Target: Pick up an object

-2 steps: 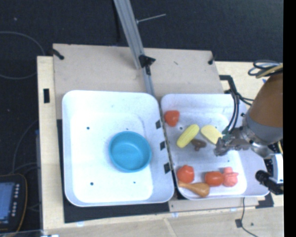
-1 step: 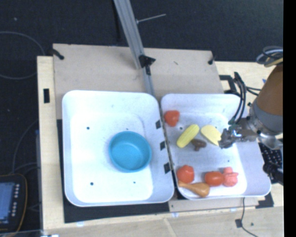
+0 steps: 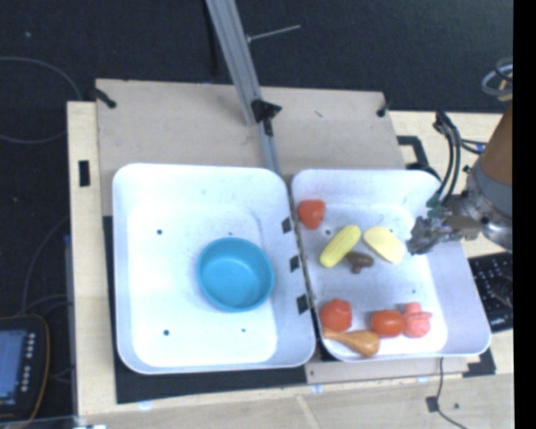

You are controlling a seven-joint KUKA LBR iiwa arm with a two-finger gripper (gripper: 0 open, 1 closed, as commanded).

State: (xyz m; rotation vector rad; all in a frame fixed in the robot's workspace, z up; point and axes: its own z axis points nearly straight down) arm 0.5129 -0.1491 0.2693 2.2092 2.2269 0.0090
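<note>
Two white bins sat side by side: left bin [image 3: 143,239], right bin [image 3: 456,315].

One blue bowl [image 3: 236,273] was in left bin.

Eight small toy foods were in right bin:
- three red ones: one at top [image 3: 312,212], one low down [image 3: 336,315], one more beside pink one [image 3: 387,323]
- two yellow ones: corn shape [image 3: 339,245], rounder piece [image 3: 385,244]
- one small brown thing [image 3: 361,261]
- one orange pear shape [image 3: 356,340]
- one pink thing [image 3: 417,321]

One robot arm [image 3: 496,172] was there, with one gripper [image 3: 422,239].
</note>
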